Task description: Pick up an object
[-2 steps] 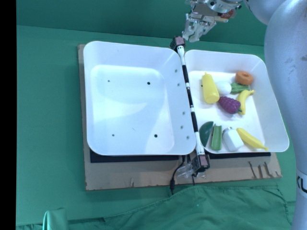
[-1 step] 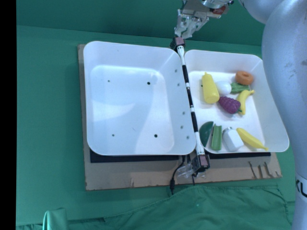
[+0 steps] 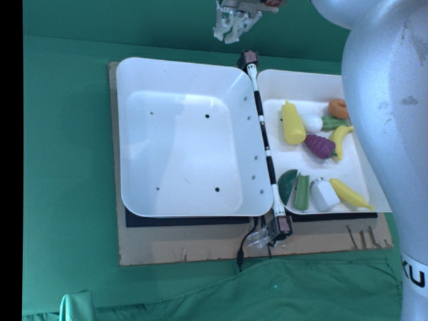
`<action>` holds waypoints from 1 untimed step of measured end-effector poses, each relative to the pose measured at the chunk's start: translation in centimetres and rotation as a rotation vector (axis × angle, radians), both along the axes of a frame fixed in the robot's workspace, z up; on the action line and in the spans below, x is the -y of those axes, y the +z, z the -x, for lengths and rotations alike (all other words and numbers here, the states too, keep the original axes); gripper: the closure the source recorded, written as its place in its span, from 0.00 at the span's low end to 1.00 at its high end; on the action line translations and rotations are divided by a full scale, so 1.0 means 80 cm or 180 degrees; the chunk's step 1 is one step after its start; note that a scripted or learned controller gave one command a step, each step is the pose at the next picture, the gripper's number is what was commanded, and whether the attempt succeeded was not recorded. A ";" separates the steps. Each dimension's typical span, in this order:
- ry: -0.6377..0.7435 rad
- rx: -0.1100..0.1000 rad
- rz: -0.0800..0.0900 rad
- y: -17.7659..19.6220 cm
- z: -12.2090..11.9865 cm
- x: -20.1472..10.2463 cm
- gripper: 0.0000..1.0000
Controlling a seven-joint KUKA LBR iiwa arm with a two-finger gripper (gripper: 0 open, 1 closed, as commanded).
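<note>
Light: bright, even, overhead.
Glare: shallow white plastic left bin [image 3: 184, 139] nearly washed out; sheen on grey metal arm casing [image 3: 391, 105].
Shadows: soft, thin, under bin edges.
Focus: slightly soft overall; green cloth backdrop [image 3: 67, 146] evenly lit.

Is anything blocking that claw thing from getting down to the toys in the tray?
Nothing visible blocks it. The tool hangs above the bench beyond the bins' far edge, and the toys, like the yellow bottle and purple grapes, lie uncovered in the right bin.
</note>
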State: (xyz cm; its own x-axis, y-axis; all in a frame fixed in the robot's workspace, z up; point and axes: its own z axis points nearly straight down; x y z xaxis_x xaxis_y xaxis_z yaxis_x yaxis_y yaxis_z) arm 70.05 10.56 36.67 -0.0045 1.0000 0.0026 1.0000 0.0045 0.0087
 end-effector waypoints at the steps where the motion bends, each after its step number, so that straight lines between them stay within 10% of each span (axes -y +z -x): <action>1: -0.0023 0.0015 0.0005 0.017 -0.001 0.006 1.00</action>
State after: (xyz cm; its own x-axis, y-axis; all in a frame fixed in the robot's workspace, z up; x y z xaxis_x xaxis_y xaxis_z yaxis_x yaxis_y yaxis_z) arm 70.12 10.09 38.05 0.0026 1.0000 0.0011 0.9999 -0.0026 0.0134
